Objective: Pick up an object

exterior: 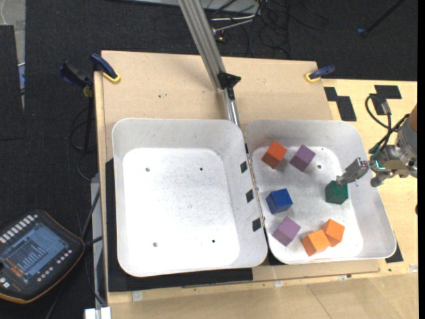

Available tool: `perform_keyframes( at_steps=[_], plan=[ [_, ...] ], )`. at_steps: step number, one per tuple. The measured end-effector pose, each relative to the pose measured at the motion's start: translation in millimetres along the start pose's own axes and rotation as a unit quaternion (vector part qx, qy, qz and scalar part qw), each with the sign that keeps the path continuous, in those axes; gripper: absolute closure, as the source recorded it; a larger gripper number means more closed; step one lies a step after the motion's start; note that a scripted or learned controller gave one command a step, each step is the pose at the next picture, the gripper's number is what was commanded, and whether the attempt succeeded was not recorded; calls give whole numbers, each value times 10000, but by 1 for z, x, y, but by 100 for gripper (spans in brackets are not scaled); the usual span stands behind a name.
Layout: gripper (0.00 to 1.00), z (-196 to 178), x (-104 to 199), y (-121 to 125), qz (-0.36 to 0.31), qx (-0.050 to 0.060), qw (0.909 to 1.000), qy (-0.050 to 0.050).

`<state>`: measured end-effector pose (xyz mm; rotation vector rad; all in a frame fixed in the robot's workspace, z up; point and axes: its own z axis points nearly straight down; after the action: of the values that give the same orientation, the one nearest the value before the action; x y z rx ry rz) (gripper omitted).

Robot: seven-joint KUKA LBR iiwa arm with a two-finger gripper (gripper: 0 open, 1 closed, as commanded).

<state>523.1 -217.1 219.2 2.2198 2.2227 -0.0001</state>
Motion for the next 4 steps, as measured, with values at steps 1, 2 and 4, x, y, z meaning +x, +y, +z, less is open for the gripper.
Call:
perform_keyframes(
  at_steps=[1,2,4],
  plan=[
    [0,58,8,-6,7,30,10000,12],
    [0,114,15,1,-3,25,10000,10],
    [100,113,15,2,7,-12,10000,-7]
  ],
)
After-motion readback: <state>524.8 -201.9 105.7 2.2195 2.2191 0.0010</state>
